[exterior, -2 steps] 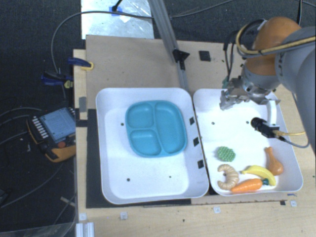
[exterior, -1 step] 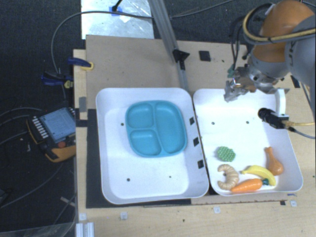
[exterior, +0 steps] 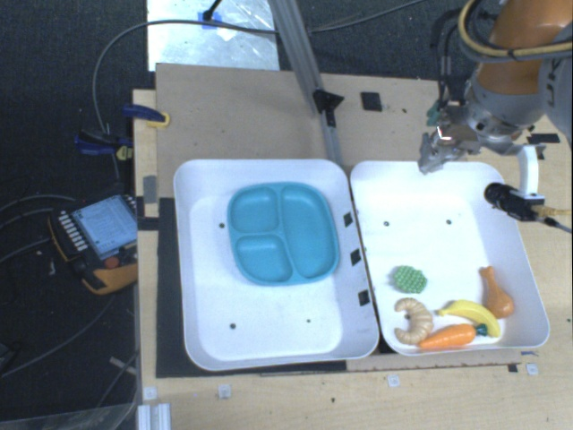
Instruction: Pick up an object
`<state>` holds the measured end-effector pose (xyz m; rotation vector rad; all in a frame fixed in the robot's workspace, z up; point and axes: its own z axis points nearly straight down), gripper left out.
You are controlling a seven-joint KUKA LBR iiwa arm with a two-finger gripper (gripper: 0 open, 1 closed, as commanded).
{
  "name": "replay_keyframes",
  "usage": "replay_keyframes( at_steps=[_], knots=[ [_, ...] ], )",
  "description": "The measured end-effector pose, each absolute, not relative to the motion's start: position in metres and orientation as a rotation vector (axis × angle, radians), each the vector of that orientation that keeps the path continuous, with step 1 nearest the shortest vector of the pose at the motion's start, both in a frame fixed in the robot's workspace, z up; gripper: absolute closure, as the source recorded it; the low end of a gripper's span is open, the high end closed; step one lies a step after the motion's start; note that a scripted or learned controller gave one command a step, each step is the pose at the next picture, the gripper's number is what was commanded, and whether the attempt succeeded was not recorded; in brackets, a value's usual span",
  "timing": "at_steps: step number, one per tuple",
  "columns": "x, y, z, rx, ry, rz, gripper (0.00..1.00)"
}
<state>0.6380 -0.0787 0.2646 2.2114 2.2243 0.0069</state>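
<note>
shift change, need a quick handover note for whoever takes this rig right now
Claw: above the far edge of the right bin, nothing visible in it; finger state unclear.
Objects: green ball, croissant, carrot, banana and drumstick clustered in the right bin's near corner. Blue divided plate sits in the left bin.
Done: nothing picked.
Left: move to the cluster, grasp one object, lift.

The arm (exterior: pixel 515 38) is grey metal with a broad, rounded orange band just above the wrist. Black cables loop beside that band. Below it sits a silvery wrist block, narrowing to the small grey gripper (exterior: pixel 436 159)
</note>
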Motion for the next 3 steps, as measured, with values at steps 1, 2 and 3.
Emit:
replay_keyframes(
  at_steps=[1,2,3],
  knots=[
    [0.638,-0.03,0.247,2.211,2.232,0.003,1.0],
    [0.627,0.021,0.235,2.211,2.233,0.002,1.0],
    [0.622,0.075,0.223,2.211,2.233,0.002,1.0]
  ],
)
